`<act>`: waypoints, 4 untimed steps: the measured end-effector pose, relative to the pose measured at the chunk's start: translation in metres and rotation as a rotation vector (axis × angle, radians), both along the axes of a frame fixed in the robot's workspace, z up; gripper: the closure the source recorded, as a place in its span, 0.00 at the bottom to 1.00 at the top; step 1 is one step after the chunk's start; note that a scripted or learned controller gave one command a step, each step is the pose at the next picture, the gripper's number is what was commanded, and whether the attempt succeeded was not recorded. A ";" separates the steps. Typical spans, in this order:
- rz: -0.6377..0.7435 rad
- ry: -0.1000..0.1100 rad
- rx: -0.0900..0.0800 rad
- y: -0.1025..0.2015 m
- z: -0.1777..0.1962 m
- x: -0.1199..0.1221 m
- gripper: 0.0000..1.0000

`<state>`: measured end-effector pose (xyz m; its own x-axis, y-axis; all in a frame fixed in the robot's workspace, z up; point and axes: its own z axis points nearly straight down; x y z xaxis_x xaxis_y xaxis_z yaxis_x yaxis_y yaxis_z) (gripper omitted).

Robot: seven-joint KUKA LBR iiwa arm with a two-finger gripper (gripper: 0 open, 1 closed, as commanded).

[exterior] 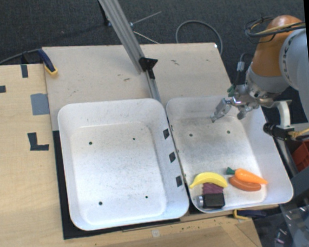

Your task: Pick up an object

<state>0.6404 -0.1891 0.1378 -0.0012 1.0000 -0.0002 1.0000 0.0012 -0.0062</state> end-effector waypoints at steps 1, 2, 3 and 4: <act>0.002 -0.004 -0.001 0.001 0.014 0.002 1.00; 0.000 -0.010 -0.001 -0.005 0.059 0.007 1.00; 0.001 -0.011 -0.001 -0.004 0.107 0.008 1.00; 0.004 -0.005 0.002 0.044 0.112 -0.008 1.00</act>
<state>0.6326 -0.1454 0.2494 -0.0050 1.0000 0.0016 1.0000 0.0050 -0.0014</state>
